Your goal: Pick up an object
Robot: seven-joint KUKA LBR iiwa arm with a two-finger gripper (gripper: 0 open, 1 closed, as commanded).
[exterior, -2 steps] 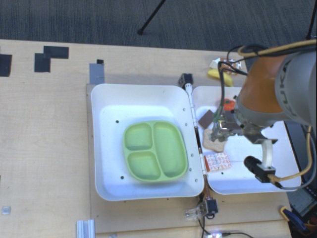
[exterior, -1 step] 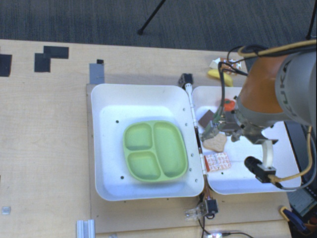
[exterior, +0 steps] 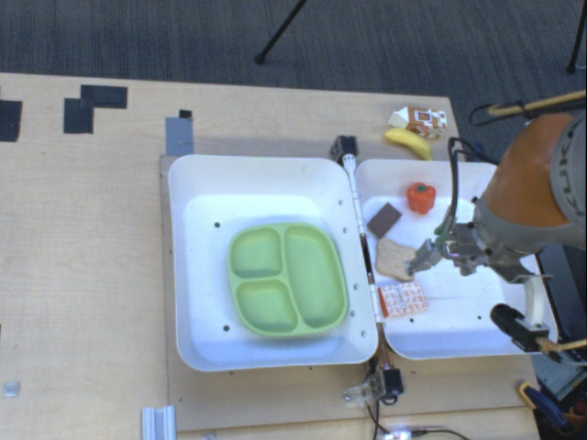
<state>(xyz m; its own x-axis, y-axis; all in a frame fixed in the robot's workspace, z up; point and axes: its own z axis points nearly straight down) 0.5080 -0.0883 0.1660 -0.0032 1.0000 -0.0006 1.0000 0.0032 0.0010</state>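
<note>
1. Gripper (exterior: 424, 258) sits low in the right bin (exterior: 477, 333), tip at the tan slice (exterior: 394, 258); whether it is released or clenched, cannot tell.
2. Likely target is that tan slice, lying by the bin's left wall, touching the printed card (exterior: 402, 299).
3. To do it well: come straight down, centre on the slice, avoid the wall and card.
4. Right bin also has a brown block (exterior: 384, 217) and red pepper (exterior: 420, 198) toward its far edge.
5. Left bin (exterior: 197, 337) holds a green divided tray (exterior: 287, 280).
6. Banana (exterior: 407, 141) lies on the bench beyond the right bin.
</note>
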